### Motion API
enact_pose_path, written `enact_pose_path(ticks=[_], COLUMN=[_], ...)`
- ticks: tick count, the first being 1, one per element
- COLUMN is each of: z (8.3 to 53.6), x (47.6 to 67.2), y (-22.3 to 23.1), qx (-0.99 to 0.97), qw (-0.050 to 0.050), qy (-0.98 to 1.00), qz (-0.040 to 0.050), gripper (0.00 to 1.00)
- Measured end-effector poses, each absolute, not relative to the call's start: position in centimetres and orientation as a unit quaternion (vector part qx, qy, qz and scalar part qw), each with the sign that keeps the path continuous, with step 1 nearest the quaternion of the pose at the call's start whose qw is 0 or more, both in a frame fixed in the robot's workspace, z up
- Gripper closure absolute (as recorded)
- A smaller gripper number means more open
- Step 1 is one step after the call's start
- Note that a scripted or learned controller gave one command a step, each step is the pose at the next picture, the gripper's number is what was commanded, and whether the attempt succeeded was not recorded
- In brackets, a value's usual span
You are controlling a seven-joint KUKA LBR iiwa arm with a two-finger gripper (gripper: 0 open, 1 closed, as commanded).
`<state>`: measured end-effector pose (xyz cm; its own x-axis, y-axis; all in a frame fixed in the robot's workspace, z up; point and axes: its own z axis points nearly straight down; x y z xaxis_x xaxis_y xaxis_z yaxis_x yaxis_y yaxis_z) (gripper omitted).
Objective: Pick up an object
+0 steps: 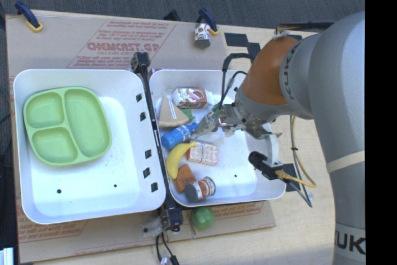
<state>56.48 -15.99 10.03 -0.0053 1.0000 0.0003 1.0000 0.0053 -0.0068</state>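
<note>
And there was the grey arm, in from the right of the frame, orange band over the right bin. The tool sat low in the middle of that bin, right by the pile of objects. Wide or narrow? Could not be told from this angle, and nothing showed as held in it.

The objects were crowded along the bin's left side. A small brown carton lay at the top, a tan wedge just below and to the left of it. A blue bottle lay on its side, its cap end pointing at the tool (very close, though contact could not be made out). Below the bottle, a banana curved downward, touching a white packet with red print on its right. Lower still lay an orange-brown item and a small jar on its side, near the bottom rim.

Over in the left bin, a green divided plate sat in the upper left part. A green ball rested on the table, just below the right bin.
</note>
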Motion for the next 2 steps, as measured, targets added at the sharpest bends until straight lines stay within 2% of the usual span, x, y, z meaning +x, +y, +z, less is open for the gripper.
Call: enact_pose_path(ticks=[1, 2], z=[9.1, 10.2], x=[47.7, 47.9], y=[-12.8, -12.9], qx=[-0.704, -0.703], qw=[0.003, 0.001], qy=[-0.710, -0.712], qz=[0.0011, 0.0009], gripper=[0.00, 1.00])
